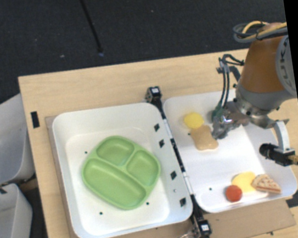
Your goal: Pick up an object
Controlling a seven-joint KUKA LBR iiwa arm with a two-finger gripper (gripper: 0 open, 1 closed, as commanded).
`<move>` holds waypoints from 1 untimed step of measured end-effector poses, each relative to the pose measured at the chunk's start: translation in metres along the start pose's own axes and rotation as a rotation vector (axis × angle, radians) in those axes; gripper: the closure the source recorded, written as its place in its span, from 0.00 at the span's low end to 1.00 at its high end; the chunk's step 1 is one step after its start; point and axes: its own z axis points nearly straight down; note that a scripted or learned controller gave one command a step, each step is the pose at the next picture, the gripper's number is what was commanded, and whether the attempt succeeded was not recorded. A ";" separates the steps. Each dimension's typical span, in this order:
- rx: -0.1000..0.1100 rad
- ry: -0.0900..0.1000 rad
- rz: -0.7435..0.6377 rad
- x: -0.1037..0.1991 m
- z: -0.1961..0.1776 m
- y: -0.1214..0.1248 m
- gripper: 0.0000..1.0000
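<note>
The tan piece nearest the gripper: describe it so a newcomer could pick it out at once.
Start at the right bin, the one without the green divided plate. In its upper left part, just under a small round yellow item, lies the tan piece, beside the gripper. It is flat, pale brown and bread-like, where its neighbours are yellow or red.

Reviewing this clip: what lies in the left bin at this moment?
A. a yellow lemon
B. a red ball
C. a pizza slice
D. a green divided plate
D. The green divided plate sits alone in the left bin; the red ball, pizza slice and yellow lemon all lie in the right bin.
</note>
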 end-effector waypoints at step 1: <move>0.000 0.001 -0.001 0.056 -0.002 0.013 1.00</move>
